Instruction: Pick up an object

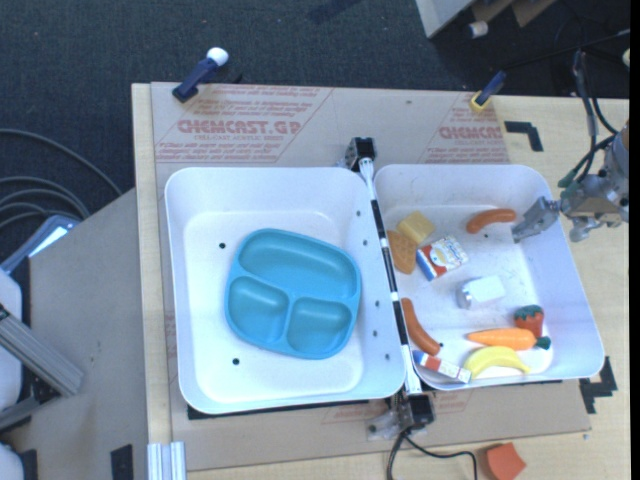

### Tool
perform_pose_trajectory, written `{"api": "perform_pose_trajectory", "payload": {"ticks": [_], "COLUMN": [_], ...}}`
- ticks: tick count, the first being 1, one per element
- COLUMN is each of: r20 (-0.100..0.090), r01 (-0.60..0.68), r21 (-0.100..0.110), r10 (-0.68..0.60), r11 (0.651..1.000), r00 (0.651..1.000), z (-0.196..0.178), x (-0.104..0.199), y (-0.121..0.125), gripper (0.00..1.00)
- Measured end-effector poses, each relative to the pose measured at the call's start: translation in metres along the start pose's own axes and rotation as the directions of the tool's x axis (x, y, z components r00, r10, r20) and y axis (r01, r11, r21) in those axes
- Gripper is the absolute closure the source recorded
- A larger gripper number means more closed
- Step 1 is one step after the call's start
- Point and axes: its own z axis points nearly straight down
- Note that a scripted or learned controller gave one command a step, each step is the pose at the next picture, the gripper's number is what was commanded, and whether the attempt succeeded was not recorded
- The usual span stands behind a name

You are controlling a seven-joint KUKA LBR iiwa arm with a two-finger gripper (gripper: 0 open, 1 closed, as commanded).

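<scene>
I am reaching in from the right, my gripper (545, 218) hanging over the right white bin's (580, 298) far edge; whether my jaws are spread I cannot tell. A small orange-red sausage (491, 219) is lying just beside it.

1. Blue divided tray (292, 293) is seen in the left bin (190, 268).
2. Toy foods are scattered in the right bin (570, 278): carrot (500, 337), banana (497, 363), sausage (490, 219).
3. Gripper (548, 220) is positioned over the right bin's far right edge.

Grey metal pincer (548, 220), dark cables trailing, teal touches at wrist
</scene>
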Motion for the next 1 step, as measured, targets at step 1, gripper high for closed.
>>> {"api": "perform_pose_trajectory", "payload": {"ticks": [1], "r20": [-0.001], "r01": [0.001], "r21": [0.002], "r10": [-0.001], "r11": [1.000], "r00": [1.000], "z": [0.1213], "x": [0.0582], "y": [0.0089], "gripper": [0.00]}}
